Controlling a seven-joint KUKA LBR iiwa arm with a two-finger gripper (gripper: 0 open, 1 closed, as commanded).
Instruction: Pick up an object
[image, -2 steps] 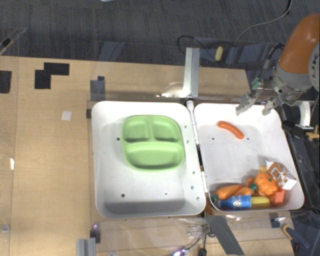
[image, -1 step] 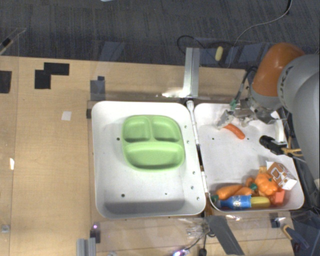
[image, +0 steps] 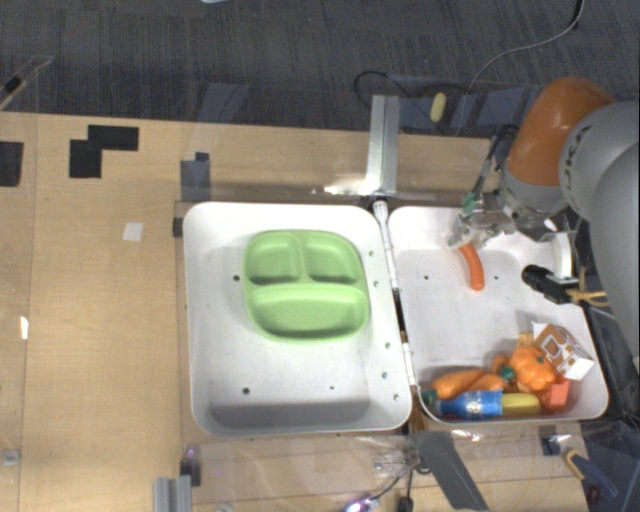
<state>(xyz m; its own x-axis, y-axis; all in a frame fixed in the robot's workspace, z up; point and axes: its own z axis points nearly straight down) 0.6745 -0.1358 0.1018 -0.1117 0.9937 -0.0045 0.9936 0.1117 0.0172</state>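
I see a green three-compartment plate (image: 305, 285) lying flat near the middle of the left white bin (image: 200, 330), which touches the right white bin (image: 440, 320) along a shared edge. Both sit on a light wooden bench (image: 90, 330) with black tape marks (image: 100, 148) and a small white patch (image: 133, 232) at its left. A metal post (image: 384, 140) stands behind the seam between the bins, with dark carpet (image: 200, 50) and a thin cable (image: 520, 45) beyond.

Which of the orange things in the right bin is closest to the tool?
The slim orange carrot-like piece lying alone near the bin's top, just below the tool. The other orange items sit heaped in the bottom corner, far from it.
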